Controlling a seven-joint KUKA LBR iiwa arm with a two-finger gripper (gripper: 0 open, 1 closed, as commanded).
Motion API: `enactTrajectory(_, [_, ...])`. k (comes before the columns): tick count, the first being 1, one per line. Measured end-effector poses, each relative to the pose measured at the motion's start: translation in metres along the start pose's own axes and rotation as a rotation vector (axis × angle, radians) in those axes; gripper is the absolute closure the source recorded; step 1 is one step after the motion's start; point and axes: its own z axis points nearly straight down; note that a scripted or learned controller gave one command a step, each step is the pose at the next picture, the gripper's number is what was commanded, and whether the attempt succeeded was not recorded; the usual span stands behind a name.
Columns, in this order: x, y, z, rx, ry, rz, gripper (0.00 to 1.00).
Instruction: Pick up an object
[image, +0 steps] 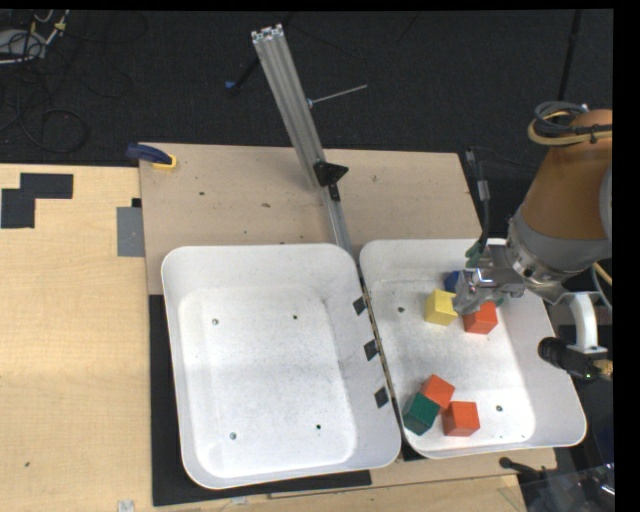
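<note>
My gripper reaches low into the right bin, in its upper half. It sits between a yellow block on its left and an orange-red block just below right, close to both. A blue block peeks out behind the yellow one, partly hidden by the gripper. Near the bin's front lie an orange block, a green block and another orange block, bunched together.
The left bin lies beside the right one, with black clips along the shared edge. A slanted aluminium rail rises behind the bins. The arm's orange and grey body overhangs the right bin's far right corner.
</note>
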Motion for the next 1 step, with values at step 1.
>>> enactTrajectory(1, [0.0617,0.0127,0.0043,0.000,0.001,-0.001,1.00])
